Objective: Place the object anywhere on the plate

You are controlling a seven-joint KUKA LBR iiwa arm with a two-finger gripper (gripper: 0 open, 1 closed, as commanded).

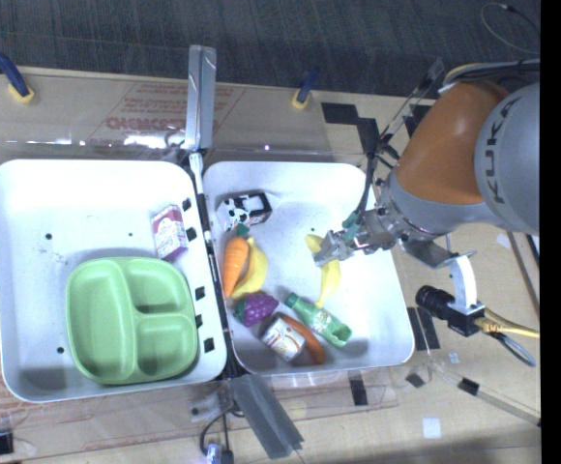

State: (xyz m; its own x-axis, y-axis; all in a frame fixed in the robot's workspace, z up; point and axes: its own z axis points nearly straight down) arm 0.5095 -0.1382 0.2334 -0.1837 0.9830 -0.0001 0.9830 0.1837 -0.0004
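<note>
Camera view, from above at a slant. Shows two white bins side by side on a bench, the left bin [29,211] and the right bin [295,184] meeting at a shared middle edge.

In the right bin, near its right edge and about halfway between far and near edges: a yellow banana [330,280]. Lies with its long axis running from the far edge toward the near edge, slightly bowed, upper tip leaning toward the middle edge, lower tip pointing at the near edge.

Directly over the banana's upper end: the gripper [339,247], carried by the grey arm [445,158] with its orange band, reaching in across the bin's right edge. Covers part of the fruit there. Cannot tell how far open it is, nor whether it has hold of the banana or merely sits above it.

Elsewhere in the right bin:
- a black and white toy cow [245,206] toward the far edge
- a carrot [234,264] along the middle edge, with a second banana [256,271] touching its side
- purple grapes [256,308] just below those
- a green bottle [321,322] lying tilted near the near edge
- a small can [281,336] beside the bottle

In the left bin: a green divided plate [126,322] toward the near edge and close to the middle edge, with three compartments. Well apart from the first banana. Beyond the plate, by the middle edge: a small red and white carton [168,231].
</note>
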